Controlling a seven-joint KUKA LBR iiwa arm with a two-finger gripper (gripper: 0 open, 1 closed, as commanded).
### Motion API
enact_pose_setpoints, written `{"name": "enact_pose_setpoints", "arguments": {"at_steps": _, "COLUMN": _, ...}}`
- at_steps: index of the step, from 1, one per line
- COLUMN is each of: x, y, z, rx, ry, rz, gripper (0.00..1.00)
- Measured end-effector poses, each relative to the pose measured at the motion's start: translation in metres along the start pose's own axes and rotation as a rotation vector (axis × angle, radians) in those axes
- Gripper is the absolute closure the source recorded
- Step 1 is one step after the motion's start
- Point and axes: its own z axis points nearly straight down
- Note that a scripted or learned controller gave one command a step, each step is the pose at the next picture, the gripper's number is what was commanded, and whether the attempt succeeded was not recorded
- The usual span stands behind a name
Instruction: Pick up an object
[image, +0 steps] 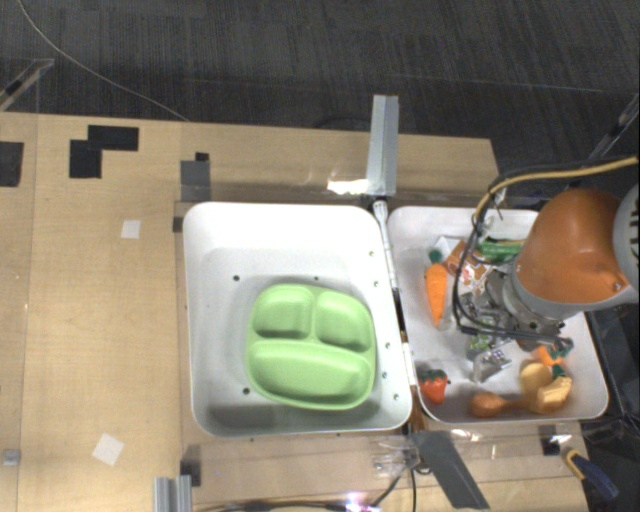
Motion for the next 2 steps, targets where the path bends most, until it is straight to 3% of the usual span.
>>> {"name": "enact_pose_setpoints", "arguments": {"at_steps": 1, "x": -0.086, "y": -0.015, "z": 0.003, "rx": -0.001, "ry": 0.004, "rz": -0.022, "gripper": 0.0}}
{"name": "enact_pose_setpoints", "arguments": {"at_steps": 2, "x": -0.084, "y": -0.002, "z": 0.002, "rx": 0.007, "ry": 0.007, "rz": -0.116, "gripper": 0.0}}
